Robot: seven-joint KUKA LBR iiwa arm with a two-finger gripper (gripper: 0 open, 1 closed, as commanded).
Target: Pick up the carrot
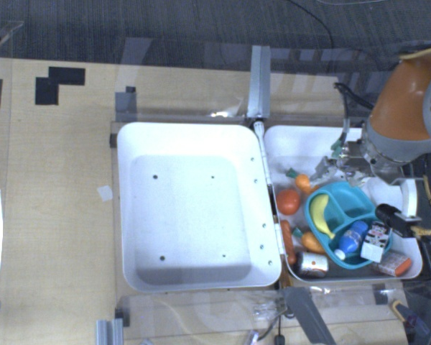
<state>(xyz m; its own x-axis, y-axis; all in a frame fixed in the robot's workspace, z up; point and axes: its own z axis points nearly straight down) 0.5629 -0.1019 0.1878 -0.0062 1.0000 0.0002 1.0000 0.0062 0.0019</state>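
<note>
Hovering over right bin (276, 144), gripper (337, 165) sits above blue bowl (345, 218); finger state unclear. Carrot (286, 239) lies along bin's left wall, below tomato (289, 202), beside can (314, 264).

- Carrot (286, 240): orange, elongated, lying flat in the right bin (302, 149).
- Position: against that bin's left wall, lengthwise along it, just below the tomato (289, 202).

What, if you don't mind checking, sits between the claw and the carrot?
The round red tomato and the blue plastic bowl lie between the claw, near the right bin's back, and the slim orange carrot along that bin's left wall.
</note>
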